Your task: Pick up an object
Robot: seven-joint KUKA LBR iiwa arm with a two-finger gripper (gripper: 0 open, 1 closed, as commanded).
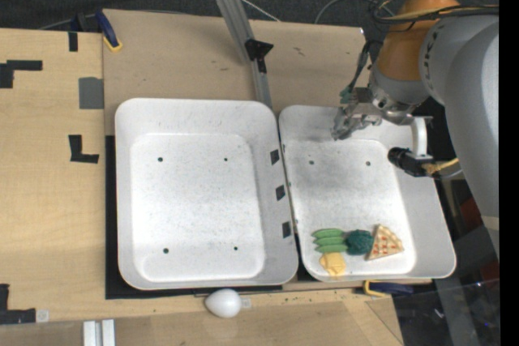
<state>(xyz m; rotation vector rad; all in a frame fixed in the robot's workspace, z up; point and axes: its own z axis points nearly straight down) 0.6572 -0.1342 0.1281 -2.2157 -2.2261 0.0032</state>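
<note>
Several small toy foods lie at the near end of the right bin (422,198): a green pea pod (328,237), a dark green broccoli piece (358,241), a yellow piece (332,262) and a pizza slice (383,242). My gripper (347,126) hangs over the far end of that same bin, well away from the toys, pointing down. Nothing shows between its fingertips.
The left bin (195,190) sits beside the right one. A white egg-shaped object (223,303) rests on the bench in front of the bins. A grey metal pole (235,8) slants down to the bins' far edge. Cables trail behind the arm.
</note>
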